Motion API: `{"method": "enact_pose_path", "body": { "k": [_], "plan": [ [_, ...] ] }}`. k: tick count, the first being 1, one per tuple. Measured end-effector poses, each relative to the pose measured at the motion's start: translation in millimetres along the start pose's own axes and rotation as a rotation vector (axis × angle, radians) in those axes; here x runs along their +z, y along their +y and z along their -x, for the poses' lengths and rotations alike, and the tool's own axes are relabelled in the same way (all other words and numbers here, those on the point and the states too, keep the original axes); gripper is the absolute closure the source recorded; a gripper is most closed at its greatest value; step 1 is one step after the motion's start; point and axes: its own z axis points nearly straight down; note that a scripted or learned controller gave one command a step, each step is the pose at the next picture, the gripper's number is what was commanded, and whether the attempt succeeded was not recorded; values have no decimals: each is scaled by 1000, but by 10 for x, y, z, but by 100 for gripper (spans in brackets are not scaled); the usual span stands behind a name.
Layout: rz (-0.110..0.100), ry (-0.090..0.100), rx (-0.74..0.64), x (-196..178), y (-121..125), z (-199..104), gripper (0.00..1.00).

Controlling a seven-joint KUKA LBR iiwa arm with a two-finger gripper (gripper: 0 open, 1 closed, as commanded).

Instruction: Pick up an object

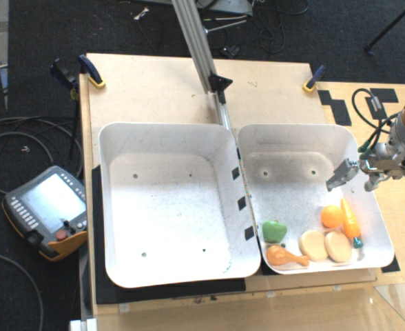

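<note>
Camera view shows the gripper at the 3 o'clock edge of the right bin, hanging above the rim with nothing between its fingers. The fingers appear spread apart, one dark finger pointing toward 8 o'clock.

Task status: no object is lifted; approach, closing and lift all remain.

Candidate objects lie clustered in the 5 o'clock corner of the right bin: an orange ball, a carrot-shaped piece touching it at 3 o'clock, two pale round pieces side by side, an orange drumstick-shaped piece and a green piece near the divider.

Clearance: the carrot-shaped piece lies close to the 3 o'clock wall, leaving little finger room there. The ball has open floor toward 12 o'clock. The left bin offers unobstructed floor but contains no target.
</note>
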Motion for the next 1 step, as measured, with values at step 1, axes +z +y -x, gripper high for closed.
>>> {"method": "enact_pose_path", "body": {
  "k": [1],
  "plan": [
    [4,-1,2,-20,7,0,0]
  ]
}}
